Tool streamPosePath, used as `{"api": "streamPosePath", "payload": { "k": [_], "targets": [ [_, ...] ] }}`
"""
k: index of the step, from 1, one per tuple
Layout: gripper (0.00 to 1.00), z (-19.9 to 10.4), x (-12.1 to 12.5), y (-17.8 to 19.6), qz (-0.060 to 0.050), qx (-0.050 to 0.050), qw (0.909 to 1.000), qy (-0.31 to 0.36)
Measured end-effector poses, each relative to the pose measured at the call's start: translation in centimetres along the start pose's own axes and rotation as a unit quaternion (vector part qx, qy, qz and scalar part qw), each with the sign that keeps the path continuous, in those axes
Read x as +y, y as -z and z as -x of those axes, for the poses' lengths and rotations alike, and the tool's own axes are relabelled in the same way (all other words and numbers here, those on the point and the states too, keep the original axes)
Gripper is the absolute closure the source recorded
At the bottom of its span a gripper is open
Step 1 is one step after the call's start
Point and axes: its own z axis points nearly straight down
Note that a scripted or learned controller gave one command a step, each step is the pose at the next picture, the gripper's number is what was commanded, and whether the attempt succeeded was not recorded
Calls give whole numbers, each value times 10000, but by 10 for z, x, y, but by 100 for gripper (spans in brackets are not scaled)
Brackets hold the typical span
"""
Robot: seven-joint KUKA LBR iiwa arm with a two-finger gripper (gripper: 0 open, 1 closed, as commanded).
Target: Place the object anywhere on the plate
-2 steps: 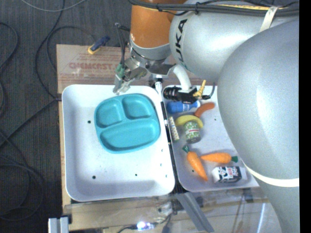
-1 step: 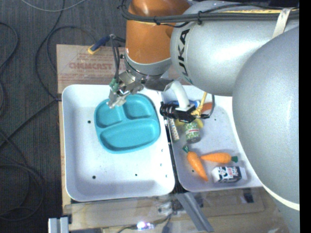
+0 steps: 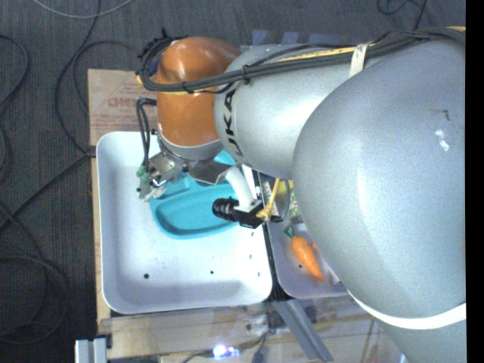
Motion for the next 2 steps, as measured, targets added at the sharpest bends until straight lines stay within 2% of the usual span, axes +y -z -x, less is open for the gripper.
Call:
{"api": "streamPosePath", "payload": {
  "k": [1, 2],
  "targets": [
    [100, 26, 35, -19, 3, -1, 9979, -649],
    [100, 79, 17, -88, 43, -1, 9991, -430]
  ]
}}
